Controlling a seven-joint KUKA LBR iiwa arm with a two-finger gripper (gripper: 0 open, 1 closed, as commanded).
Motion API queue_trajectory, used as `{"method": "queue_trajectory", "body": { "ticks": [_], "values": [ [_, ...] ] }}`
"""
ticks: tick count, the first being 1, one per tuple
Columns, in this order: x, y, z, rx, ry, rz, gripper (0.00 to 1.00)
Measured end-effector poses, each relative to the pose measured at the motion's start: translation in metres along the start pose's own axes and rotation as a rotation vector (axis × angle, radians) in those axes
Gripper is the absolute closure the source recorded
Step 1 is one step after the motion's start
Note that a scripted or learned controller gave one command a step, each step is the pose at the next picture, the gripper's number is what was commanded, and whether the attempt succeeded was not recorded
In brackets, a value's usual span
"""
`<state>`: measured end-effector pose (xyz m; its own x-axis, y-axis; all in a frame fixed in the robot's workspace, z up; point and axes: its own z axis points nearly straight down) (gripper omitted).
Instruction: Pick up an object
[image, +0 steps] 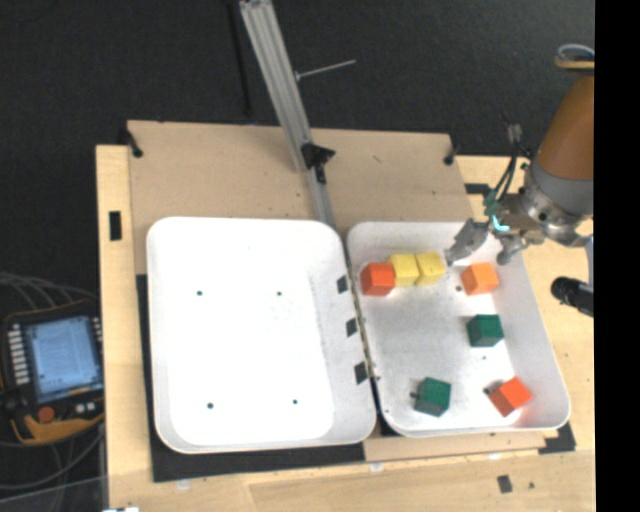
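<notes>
No legible text or labels.

We see the arm (570, 140) cut off at the right edge above its orange band, the handheld screen (55, 365) clipped at the left edge with its display too blurred to read.

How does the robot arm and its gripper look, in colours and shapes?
The arm is a thick rounded body, orange above with a grey metal wrist section below. Thin dark cables run along its side. The gripper is small, light grey metal with two slim fingers, and a small turquoise spot shows near its base.
</notes>
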<state>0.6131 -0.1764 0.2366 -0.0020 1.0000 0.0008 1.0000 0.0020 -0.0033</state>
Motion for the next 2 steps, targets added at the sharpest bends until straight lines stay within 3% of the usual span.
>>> {"method": "queue_trajectory", "body": {
  "ticks": [1,2],
  "values": [
    [0.000,0.001,-0.003,-0.004,-0.002,-0.002,0.00],
    [-0.008,0.006,0.045,0.000,-0.003,0.003,0.00]
  ]
}}
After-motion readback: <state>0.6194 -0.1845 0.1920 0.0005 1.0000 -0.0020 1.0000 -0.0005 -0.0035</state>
